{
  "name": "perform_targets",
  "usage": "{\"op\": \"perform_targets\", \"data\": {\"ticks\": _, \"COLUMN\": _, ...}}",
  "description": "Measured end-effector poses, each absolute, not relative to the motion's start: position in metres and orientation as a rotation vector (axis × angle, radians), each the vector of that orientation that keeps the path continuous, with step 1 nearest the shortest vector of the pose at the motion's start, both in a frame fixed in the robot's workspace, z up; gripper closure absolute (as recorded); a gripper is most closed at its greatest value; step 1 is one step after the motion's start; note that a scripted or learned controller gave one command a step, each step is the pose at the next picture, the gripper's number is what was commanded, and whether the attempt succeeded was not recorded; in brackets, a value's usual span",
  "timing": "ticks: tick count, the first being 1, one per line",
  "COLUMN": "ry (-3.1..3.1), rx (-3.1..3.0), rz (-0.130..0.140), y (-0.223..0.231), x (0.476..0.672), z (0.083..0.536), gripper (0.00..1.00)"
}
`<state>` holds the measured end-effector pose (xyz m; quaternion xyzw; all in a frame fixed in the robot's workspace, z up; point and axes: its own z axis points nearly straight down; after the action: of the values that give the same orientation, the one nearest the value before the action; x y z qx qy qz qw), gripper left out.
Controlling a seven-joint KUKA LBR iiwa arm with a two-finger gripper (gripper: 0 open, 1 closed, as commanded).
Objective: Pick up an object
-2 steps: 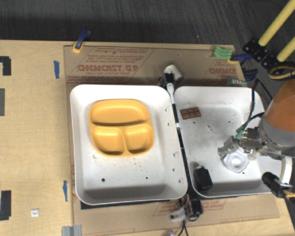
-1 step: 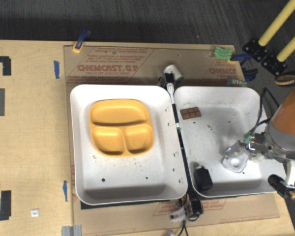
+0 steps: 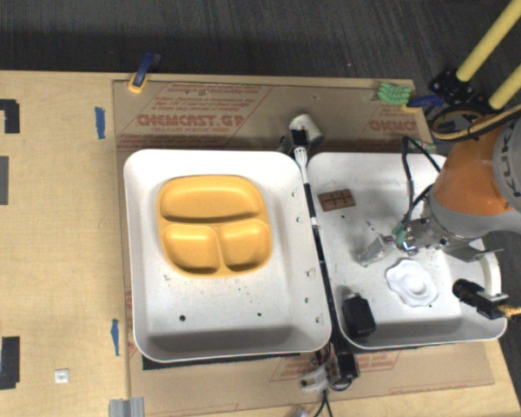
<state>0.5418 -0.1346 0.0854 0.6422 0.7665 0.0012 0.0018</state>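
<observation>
While the arm [image 3: 482, 189] reaches in, a white object [image 3: 412, 285] lies in the right bin [image 3: 365, 176].

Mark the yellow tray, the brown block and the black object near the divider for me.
Yellow tray [image 3: 214, 224]: camera view, on the ridge between its compartments.
Brown block [image 3: 336, 201]: camera view, middle of its top face.
Black object [image 3: 359, 316]: camera view, middle of its body.

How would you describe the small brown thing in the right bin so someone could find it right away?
Start at the right bin, the one the arm reaches into. Look to its far left part, near the divider between the bins, for the brown piece. It is flat, rectangular and dark brown, while the white object and black object lie nearer the front.
</observation>
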Motion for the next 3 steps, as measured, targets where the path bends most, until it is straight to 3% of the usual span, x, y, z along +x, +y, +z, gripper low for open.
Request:
{"op": "perform_targets", "data": {"ticks": 1, "ry": 2.408, "rx": 2.019, "rz": 0.001, "y": -0.106, "x": 0.479, "z": 0.085, "gripper": 0.00}}
{"op": "perform_targets", "data": {"ticks": 2, "ry": 2.233, "rx": 2.207, "rz": 0.001, "y": -0.123, "x": 0.531, "z": 0.086, "gripper": 0.00}}
{"op": "perform_targets", "data": {"ticks": 3, "ry": 2.358, "rx": 2.071, "rz": 0.002, "y": -0.104, "x": 0.568, "z": 0.085, "gripper": 0.00}}
